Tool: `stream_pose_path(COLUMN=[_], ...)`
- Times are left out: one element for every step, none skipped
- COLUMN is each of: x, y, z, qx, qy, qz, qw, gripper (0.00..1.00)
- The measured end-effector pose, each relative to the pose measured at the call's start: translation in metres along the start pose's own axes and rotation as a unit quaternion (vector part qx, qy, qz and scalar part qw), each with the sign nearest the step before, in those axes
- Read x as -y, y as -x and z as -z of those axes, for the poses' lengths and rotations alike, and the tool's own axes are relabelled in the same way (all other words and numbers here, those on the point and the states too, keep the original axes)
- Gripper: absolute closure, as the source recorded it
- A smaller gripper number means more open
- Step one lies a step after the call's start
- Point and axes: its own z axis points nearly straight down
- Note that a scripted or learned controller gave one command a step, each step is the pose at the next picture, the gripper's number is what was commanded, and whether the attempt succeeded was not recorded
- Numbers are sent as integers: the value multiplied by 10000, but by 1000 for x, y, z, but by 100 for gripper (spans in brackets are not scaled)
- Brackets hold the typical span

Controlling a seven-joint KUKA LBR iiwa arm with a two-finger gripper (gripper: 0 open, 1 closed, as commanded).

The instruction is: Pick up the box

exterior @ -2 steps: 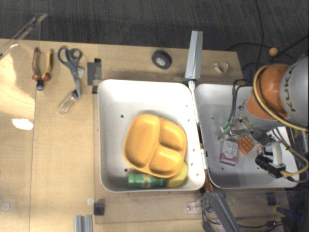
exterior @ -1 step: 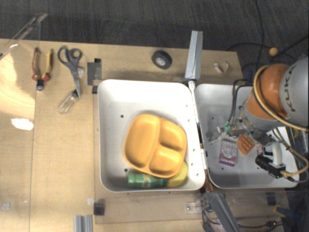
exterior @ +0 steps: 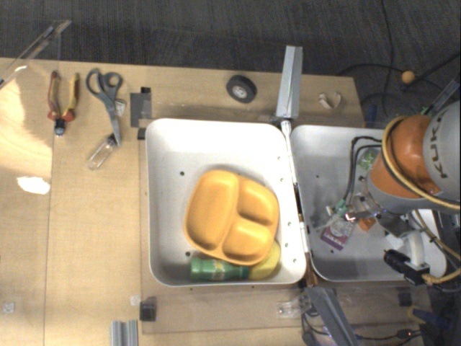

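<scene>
Box (exterior: 336, 234): small, purple and white, in right bin (exterior: 324, 157), near its left wall, toward front edge. Gripper (exterior: 351, 215) just above box, under grey arm (exterior: 414, 164) with orange band; grip state cannot tell, fingers hidden in clutter. Left bin (exterior: 166, 193): yellow divided tray (exterior: 232, 215) tilted over green can (exterior: 212, 268) at front wall. Bench back-left corner: scissors (exterior: 106, 96), pliers (exterior: 61, 99).
</scene>
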Motion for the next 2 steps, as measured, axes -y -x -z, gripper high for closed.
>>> stream_pose_path(x=[-3, -3], y=[3, 3], z=[12, 12], qx=[40, 40], qy=[46, 45], qz=[-2, -3], qw=[10000, 10000], gripper=[100, 0])
